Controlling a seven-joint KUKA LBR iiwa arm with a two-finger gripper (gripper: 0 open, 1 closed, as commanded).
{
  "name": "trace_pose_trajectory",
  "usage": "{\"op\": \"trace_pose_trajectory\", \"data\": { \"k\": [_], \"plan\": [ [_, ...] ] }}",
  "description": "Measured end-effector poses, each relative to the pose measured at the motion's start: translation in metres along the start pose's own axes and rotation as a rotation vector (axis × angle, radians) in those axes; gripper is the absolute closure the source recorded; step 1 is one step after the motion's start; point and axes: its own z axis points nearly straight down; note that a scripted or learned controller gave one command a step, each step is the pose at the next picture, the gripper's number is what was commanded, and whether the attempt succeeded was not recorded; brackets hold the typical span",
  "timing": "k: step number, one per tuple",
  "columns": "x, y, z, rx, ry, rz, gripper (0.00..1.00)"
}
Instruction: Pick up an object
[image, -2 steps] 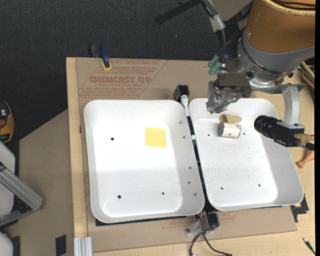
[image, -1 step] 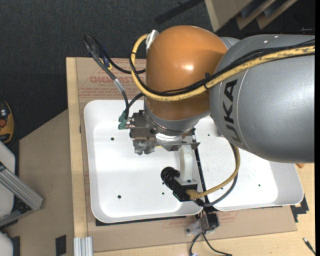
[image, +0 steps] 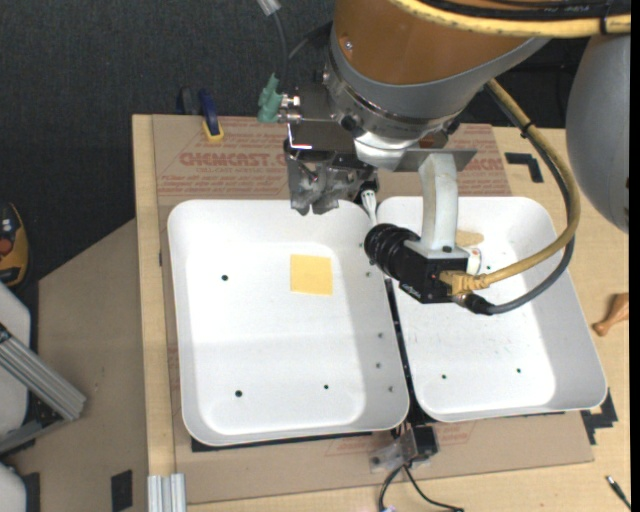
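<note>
A yellow square (image: 311, 274) lies flat in the left bin (image: 200, 330), toward its upper middle, apart from the walls. The end effector (image: 322, 190) hangs over that bin's far rim, up and right of the square and not touching it; its state I cannot tell. A tan object (image: 469, 240) shows in the right bin (image: 520, 340), partly behind the arm (image: 440, 60). Both bins sit on the counter (image: 150, 200).

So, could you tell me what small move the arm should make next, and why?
Probably shift the gripper toward the near side of the left bin and over the yellow square: it hangs at the far rim, and the square lies flat, untouched.
</note>
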Motion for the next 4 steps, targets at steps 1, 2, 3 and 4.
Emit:
{"op": "trace_pose_trajectory", "data": {
  "k": [1,2,3,4],
  "plan": [
    [0.0,0.0,0.0,0.017,-0.009,0.0,1.0],
    [0.001,0.0,-0.011,0.015,-0.009,-0.002,1.0],
    [0.002,0.0,-0.021,0.013,-0.008,-0.003,1.0],
    [0.003,0.001,-0.031,0.01,-0.007,-0.005,1.0]
  ]
}}
